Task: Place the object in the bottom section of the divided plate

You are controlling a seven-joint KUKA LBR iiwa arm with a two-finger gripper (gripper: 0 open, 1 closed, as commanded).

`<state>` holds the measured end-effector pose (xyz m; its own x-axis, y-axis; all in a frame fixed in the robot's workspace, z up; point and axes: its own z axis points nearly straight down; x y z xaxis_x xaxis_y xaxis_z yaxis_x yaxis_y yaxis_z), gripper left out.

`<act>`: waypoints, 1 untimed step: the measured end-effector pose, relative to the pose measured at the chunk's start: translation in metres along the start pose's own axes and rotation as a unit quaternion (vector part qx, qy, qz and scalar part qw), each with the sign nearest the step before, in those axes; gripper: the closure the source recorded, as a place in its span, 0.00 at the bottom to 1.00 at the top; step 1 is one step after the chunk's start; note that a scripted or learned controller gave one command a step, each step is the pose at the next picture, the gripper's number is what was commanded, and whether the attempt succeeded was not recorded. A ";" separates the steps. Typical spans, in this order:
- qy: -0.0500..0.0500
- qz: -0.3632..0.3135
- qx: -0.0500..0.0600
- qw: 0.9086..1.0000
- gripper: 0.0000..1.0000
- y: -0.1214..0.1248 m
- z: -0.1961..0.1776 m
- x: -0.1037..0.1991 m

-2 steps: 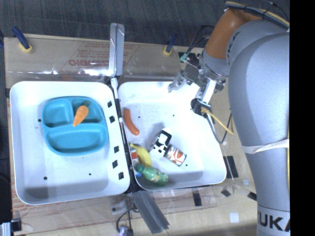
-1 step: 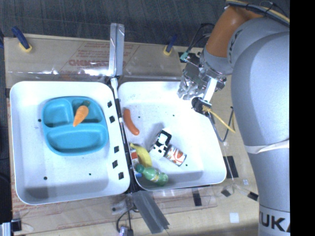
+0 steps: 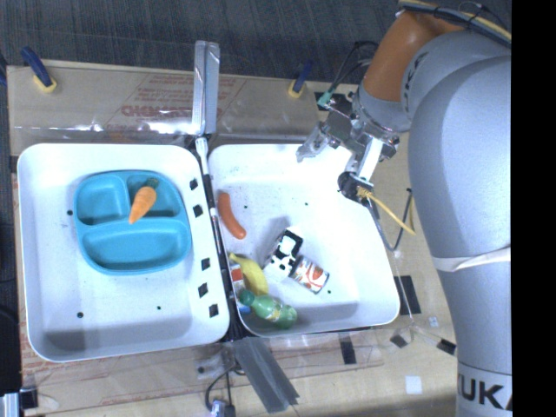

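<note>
A blue divided plate (image 3: pixel 95 254) lies in the left bin (image 3: pixel 52 320). Its wide bottom section (image 3: pixel 135 243) holds nothing. An orange carrot (image 3: pixel 142 202) with a green top rests on the ridge between the two upper sections, its tip reaching toward the bottom one. My gripper (image 3: pixel 328 167) hovers over the far right part of the right bin (image 3: pixel 365 307), well away from the plate. It is open, with nothing between its fingers.
The right bin holds a reddish sausage (image 3: pixel 231 215), a yellow banana (image 3: pixel 251 273), a green toy vegetable (image 3: pixel 268 310) and a small can with a black and white label (image 3: pixel 295 263). A metal divider (image 3: pixel 206 89) stands between the bins. The arm's grey body fills the right side.
</note>
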<state>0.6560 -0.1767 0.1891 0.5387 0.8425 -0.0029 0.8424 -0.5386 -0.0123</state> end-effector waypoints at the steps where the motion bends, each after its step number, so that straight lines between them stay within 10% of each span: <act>1: 0.001 0.115 -0.003 0.993 0.00 0.010 -0.032 -0.015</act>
<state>0.6565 -0.1952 0.2208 0.7163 0.6978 -0.0027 0.6977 -0.7163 -0.0050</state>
